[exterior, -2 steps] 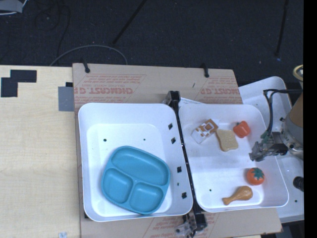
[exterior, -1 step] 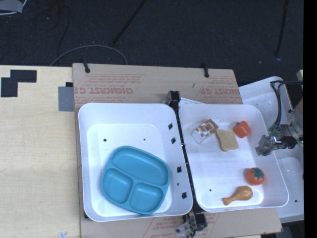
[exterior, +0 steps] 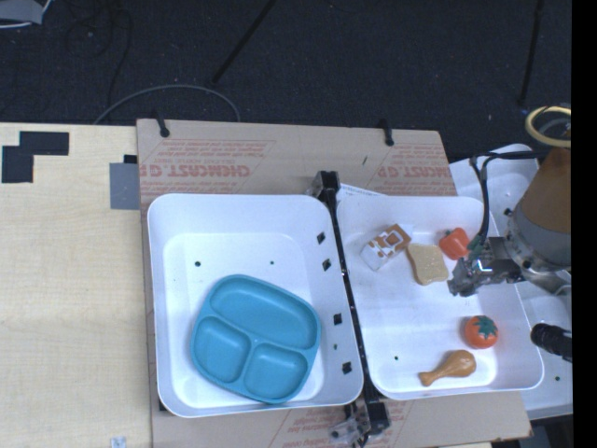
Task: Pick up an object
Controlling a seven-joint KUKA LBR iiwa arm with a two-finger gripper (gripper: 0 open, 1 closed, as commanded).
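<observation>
Nearest the front edge of the counter (exterior: pixel 75 278), in the right bin (exterior: pixel 410 385), a toy drumstick (exterior: pixel 450 368) lies flat. Its long axis runs roughly along the bin's front wall, the fat end toward the right wall and slightly farther back, the thin bone end pointing left. Just behind its fat end sits a tomato (exterior: pixel 480 331), red-orange with a green top, close to the right wall.

In the left bin (exterior: pixel 187 222), a blue divided plate (exterior: pixel 255 338) fills the front half, turned a little askew, its two small compartments toward the front.

Farther back in the right bin the gripper (exterior: pixel 464 281) hangs low near the right wall, the grey arm (exterior: pixel 550 236) reaching in over that wall. I cannot tell how far apart the fingers are; they are a dark, blurred mass. Just beside it on the left is a tan slice of bread (exterior: pixel 428 264), its long axis running front to back. A small red-orange piece (exterior: pixel 454 243) lies just behind the gripper. A little white and brown block (exterior: pixel 386 245) sits left of the bread, tilted toward the back right corner.

Brown cardboard (exterior: pixel 280 161) shows behind both bins.
</observation>
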